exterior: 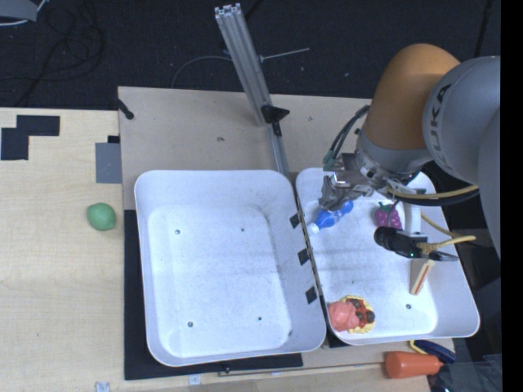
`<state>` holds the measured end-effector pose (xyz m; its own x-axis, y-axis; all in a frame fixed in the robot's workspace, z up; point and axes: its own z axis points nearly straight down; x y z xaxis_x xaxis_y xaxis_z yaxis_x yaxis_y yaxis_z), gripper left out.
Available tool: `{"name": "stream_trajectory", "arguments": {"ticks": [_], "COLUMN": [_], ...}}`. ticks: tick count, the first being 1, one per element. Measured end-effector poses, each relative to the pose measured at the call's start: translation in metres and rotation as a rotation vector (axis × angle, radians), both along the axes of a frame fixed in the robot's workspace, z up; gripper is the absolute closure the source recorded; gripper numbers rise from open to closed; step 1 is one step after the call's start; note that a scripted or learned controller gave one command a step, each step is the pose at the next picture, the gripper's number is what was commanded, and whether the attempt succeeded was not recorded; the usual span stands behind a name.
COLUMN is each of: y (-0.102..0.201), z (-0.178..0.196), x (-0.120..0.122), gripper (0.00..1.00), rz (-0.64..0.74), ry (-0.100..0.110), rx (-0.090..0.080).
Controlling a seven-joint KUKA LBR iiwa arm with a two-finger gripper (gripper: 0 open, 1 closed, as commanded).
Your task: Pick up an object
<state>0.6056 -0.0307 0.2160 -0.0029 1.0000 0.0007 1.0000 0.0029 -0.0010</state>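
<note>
Items as I read them from the overhead camera:

1. Gripper: over the far left part of the right bin. I cannot tell whether it is open or closed.
2. Blue bottle: in the right bin close to its left wall, lying tilted with its white cap toward the near left. Its far end sits directly under the gripper; I cannot confirm a hold.
3. Purple item: right of the bottle, same bin.
4. Orange stick: near right area of the same bin.
5. Red-and-yellow item: near left corner of the same bin.
6. Left bin: beside the right one.
7. Green ball: on the bench, left of both bins.
8. Orange item: on the bench, nearer than the right bin.
</note>
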Motion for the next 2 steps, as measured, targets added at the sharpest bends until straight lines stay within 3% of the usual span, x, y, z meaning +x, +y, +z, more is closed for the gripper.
{"name": "stream_trajectory", "arguments": {"ticks": [2], "y": [0.109], "z": [0.003], "x": [-0.009], "gripper": [1.0], "rz": [0.001], "ry": [0.0], "rx": [0.0]}}
